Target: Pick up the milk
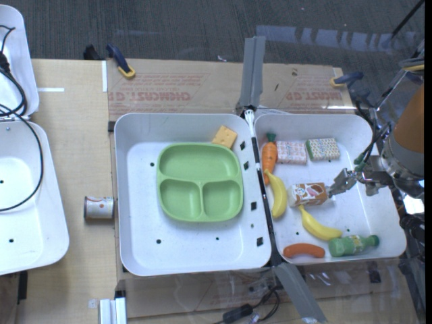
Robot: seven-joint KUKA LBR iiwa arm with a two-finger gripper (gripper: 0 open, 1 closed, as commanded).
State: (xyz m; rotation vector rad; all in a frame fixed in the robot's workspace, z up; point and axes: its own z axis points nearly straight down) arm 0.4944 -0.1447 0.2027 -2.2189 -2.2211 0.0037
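The milk (310, 194) is a small brown-and-white carton lying on its side in the middle of the right bin (378, 238). My gripper (341, 181) reaches in from the right, low over the bin, and sits just off the carton's right end. Whether it touches the carton is unclear from this angle. The carton rests on the bin floor.
Around the milk lie a carrot (269, 155), two bananas (276, 194) (318, 226), two speckled blocks (291, 152) (322, 148), a red sausage (304, 250) and a green bottle (353, 244). The left bin (135, 248) holds a green divided plate (200, 181) and a yellow wedge (225, 138).
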